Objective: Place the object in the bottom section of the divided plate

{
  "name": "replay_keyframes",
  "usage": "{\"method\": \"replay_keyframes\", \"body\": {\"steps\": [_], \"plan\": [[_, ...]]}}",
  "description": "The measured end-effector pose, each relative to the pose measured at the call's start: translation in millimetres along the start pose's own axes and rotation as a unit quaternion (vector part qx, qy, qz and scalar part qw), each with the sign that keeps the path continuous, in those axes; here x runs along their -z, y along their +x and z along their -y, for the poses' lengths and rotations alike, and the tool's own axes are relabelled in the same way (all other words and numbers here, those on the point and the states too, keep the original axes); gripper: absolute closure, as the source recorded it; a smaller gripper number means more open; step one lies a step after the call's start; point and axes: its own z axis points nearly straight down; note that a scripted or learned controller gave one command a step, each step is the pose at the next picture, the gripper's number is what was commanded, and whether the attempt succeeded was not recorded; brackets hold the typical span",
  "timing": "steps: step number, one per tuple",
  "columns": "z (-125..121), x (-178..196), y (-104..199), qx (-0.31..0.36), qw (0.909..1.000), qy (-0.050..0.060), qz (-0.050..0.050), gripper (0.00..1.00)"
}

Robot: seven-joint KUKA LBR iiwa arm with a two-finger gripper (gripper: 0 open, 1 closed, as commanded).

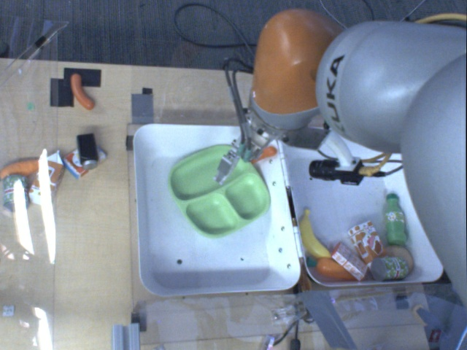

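Observation:
A light green divided plate (219, 192) lies in the left white bin (168, 268), with one large section at its upper left and two smaller ones toward the lower right. My gripper (236, 159) hangs over the plate's upper right edge, below the orange wrist band. A small orange object (268, 152) shows just right of the gripper, near the bin's right wall. The wrist hides whether the gripper holds it.
The right bin (430, 272) holds a banana (314, 235), a green bottle (395, 219), a snack packet (361, 243), an orange piece (332, 268) and a round tin (394, 266). Loose items lie on the bench at left, among them an orange sausage shape (82, 92).

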Motion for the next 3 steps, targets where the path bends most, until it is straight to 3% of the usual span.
{"method": "replay_keyframes", "body": {"steps": [3], "plan": [[0.0,0.0,0.0,0.0,1.0,0.0,0.0,0.0]]}}
